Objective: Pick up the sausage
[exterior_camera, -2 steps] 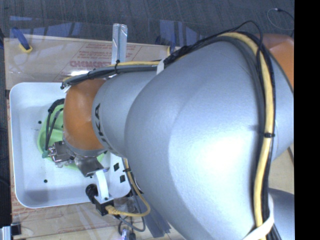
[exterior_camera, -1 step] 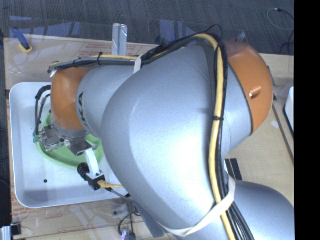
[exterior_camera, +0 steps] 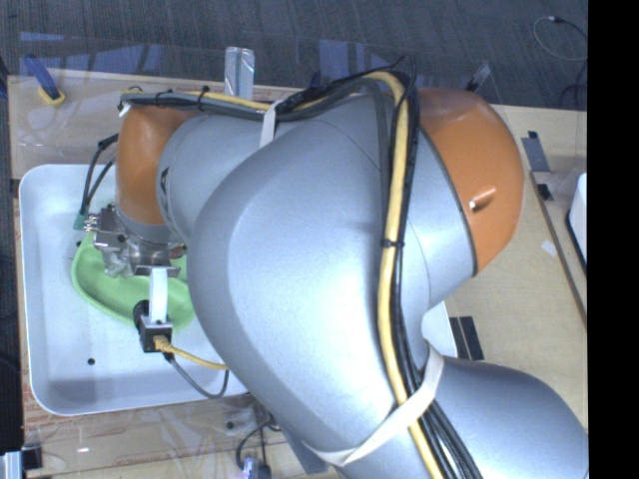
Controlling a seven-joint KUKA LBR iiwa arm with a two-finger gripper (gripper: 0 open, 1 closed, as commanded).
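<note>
Here the grey arm (exterior_camera: 329,267) fills most of the camera view, reaching from the right over the left white bin (exterior_camera: 45,367). Its orange band (exterior_camera: 140,163) sits above the wrist, and the gripper (exterior_camera: 135,257) hangs low over a green, leaf-like item (exterior_camera: 95,282) lying in that bin. Whether the gripper is wide or closed cannot be told, since the wrist hides it. The sausage cannot be made out. A yellow cable (exterior_camera: 399,168) runs along the arm, and a strip of wooden tabletop (exterior_camera: 559,168) shows at the right.
</note>
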